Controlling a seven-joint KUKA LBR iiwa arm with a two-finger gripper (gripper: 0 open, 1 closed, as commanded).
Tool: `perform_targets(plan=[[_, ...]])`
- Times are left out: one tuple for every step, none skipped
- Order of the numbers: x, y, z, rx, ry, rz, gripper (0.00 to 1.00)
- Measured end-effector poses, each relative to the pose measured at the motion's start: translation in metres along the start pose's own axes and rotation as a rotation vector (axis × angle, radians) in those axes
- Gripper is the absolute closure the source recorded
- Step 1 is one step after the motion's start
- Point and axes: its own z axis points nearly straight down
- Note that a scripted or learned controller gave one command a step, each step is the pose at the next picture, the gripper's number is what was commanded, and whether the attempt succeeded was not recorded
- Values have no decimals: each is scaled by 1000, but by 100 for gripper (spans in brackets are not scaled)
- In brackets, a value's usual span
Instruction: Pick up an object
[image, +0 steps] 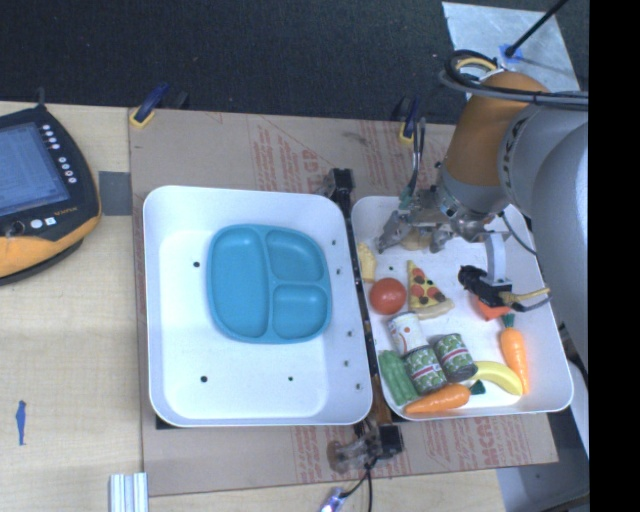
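My gripper (414, 236) hangs low over the far end of the right bin (545, 405), close to its back wall. Just in front of it lie a pizza slice (427, 288) and a red tomato (388, 295), both apart from the gripper. A small yellow piece (367, 262) lies by the bin's left wall. Nearer the front are a white can (405, 331), two green cans (440, 363), a banana (497, 377), two carrots (513, 350) and a green cucumber (393, 379). Nothing shows between the gripper's tips.
The left bin (170, 300) holds a blue divided plate (268, 282). A teach pendant (35, 190) lies at the bench's left edge. The grey arm (540, 140) covers the right bin's far right side.
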Motion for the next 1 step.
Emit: perform_targets(plan=[[-1, 0, 10, -2, 1, 2, 0]])
